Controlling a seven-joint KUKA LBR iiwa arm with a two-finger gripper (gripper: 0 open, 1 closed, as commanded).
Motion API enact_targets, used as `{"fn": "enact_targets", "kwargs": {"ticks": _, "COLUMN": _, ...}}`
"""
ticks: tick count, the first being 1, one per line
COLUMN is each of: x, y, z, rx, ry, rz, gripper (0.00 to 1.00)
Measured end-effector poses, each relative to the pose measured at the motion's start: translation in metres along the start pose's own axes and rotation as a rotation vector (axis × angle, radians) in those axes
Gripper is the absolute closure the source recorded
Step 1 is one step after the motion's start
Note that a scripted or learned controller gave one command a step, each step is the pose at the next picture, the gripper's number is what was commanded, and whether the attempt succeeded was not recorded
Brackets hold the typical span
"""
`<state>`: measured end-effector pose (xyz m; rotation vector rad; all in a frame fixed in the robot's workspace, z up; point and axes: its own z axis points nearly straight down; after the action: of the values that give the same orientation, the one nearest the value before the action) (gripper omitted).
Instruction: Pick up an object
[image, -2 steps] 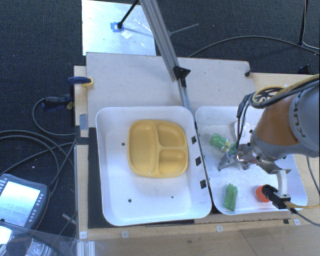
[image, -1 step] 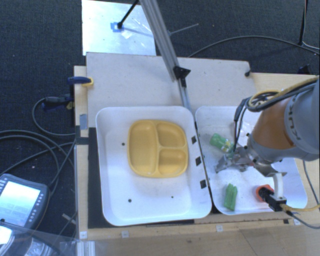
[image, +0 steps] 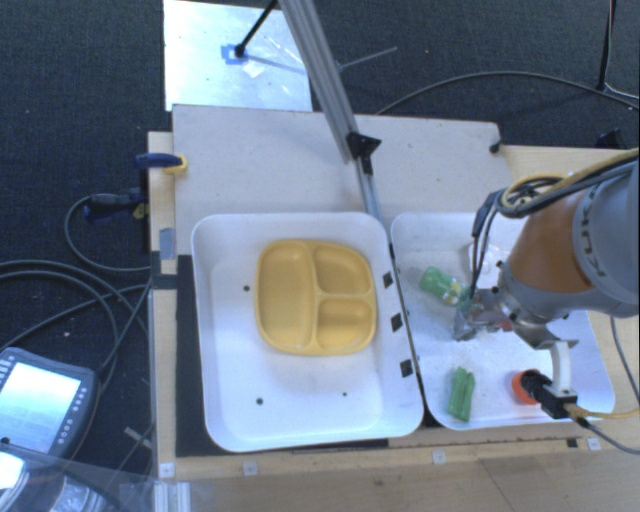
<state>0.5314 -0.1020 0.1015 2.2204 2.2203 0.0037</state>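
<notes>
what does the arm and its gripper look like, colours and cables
The arm is grey with a broad orange band above the wrist. Yellow and dark cables loop along its top. The gripper is small, metallic grey and dark. A white bracket with a black and orange piece hangs below the wrist.

Setting is a robotics lab test cell. A grey KUKA arm with an orange band reaches over a plywood bench bearing two shallow white bins side by side. Dark carpet floor surrounds the bench, strewn with loose black cables. A handheld teach pendant with lit screen lies at lower left. A blue-handled clamp grips the bench's left edge. A slanted metal pole crosses overhead.
</notes>
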Motion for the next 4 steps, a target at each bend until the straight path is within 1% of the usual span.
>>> {"fn": "enact_targets", "kwargs": {"ticks": 1, "x": 0.001, "y": -0.003, "z": -0.045, "rx": -0.003, "ry": -0.001, "rz": -0.004, "gripper": 1.0}}
{"fn": "enact_targets", "kwargs": {"ticks": 2, "x": 0.005, "y": -0.008, "z": -0.104, "rx": -0.005, "ry": -0.002, "rz": -0.006, "gripper": 1.0}}
{"fn": "enact_targets", "kwargs": {"ticks": 3, "x": 0.002, "y": -0.006, "z": -0.168, "rx": -0.007, "ry": -0.002, "rz": -0.006, "gripper": 1.0}}
{"fn": "enact_targets", "kwargs": {"ticks": 4, "x": 0.05, "y": 0.021, "z": -0.167, "rx": -0.001, "ry": 0.001, "rz": -0.011, "gripper": 1.0}}
